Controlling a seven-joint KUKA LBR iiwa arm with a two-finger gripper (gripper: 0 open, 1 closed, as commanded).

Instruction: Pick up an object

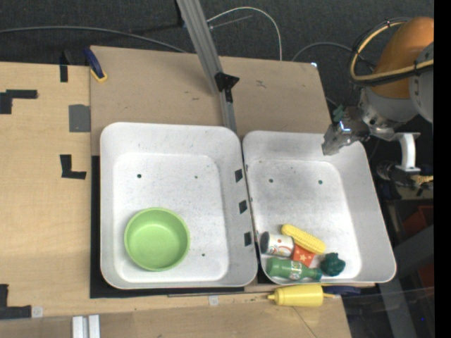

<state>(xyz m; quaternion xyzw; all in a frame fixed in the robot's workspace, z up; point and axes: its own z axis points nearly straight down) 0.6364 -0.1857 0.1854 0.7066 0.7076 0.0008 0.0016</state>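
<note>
Several toys [299, 253] far below pincer [333, 143]

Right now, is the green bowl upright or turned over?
Upright: the green bowl shows its open hollow facing up, in the left bin.

Arm enters at 3 o'clock, upper part of the frame. Orange band [407, 44] sits at about 2 o'clock, grey wrist housing just below it. Wrist slants down toward 8 o'clock. Gripper [332, 145] hangs at the low end of the wrist, tip pointing down and toward 8 o'clock. Finger gap unresolved, too small.
</note>
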